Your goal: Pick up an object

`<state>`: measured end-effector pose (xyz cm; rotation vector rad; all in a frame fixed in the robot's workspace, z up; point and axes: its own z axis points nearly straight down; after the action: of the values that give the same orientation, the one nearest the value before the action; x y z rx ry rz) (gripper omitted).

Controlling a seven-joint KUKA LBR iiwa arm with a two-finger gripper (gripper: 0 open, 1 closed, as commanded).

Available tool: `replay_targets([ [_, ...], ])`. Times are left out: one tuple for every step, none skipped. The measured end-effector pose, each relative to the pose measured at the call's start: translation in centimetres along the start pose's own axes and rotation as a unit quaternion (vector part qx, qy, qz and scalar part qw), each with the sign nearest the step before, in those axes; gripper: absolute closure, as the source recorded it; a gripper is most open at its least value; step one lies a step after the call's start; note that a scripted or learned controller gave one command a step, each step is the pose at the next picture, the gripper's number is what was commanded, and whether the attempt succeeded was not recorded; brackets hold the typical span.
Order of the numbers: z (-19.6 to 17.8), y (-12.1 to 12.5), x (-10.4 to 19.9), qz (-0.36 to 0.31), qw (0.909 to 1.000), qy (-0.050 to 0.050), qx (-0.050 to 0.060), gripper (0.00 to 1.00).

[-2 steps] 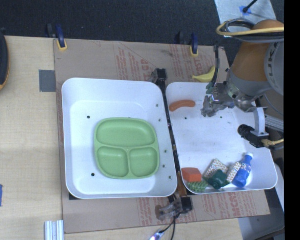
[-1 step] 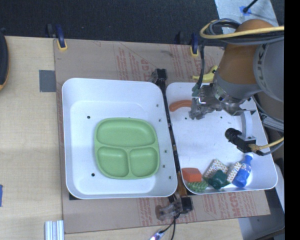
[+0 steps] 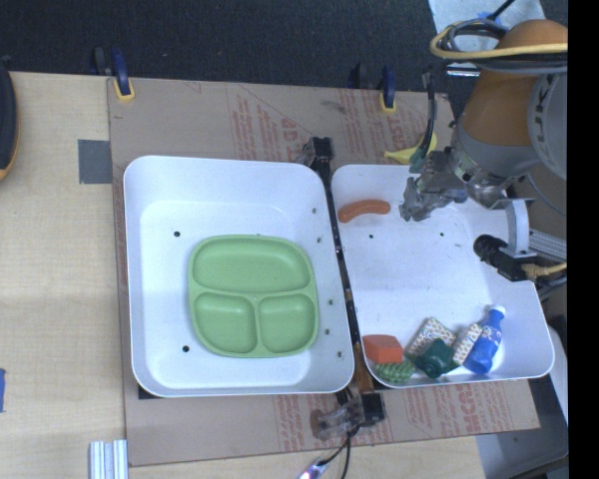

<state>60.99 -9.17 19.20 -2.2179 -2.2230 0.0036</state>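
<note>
The orange sausage (image 3: 364,210) lies with its long axis left-right, upper middle; the gripper (image 3: 416,208) is beside its right end, grip unclear.

Two bins side by side on bench: left bin (image 3: 150,267), right bin (image 3: 429,277). In left bin, centred: divided plate (image 3: 252,294). In right bin, far left corner: sausage (image 3: 364,210); along near edge: bottle (image 3: 485,342), sponge (image 3: 383,348), small packets (image 3: 435,347) clustered between.
</note>
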Motion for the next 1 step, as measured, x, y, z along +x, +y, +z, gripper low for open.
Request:
replay_targets([
  [0.02,1.41,2.77,-0.001,1.0,0.0,0.0,1.0],
])
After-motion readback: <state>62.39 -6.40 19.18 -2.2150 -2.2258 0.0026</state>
